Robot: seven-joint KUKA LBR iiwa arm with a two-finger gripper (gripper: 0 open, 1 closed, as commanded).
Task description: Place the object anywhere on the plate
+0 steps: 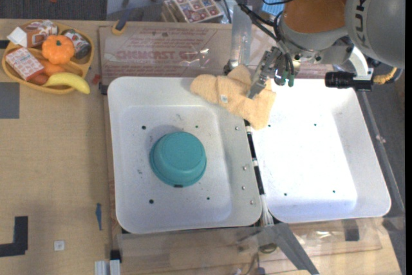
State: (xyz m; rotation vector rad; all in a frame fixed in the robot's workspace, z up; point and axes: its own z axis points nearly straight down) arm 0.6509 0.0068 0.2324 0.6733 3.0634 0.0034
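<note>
The yellow cloth (233, 98) lies draped over the far rims between the two bins, apart from the teal plate (179, 158) in the left bin (129, 203). The gripper (264, 77) pinches the cloth's upper part, so placing is not yet done
</note>
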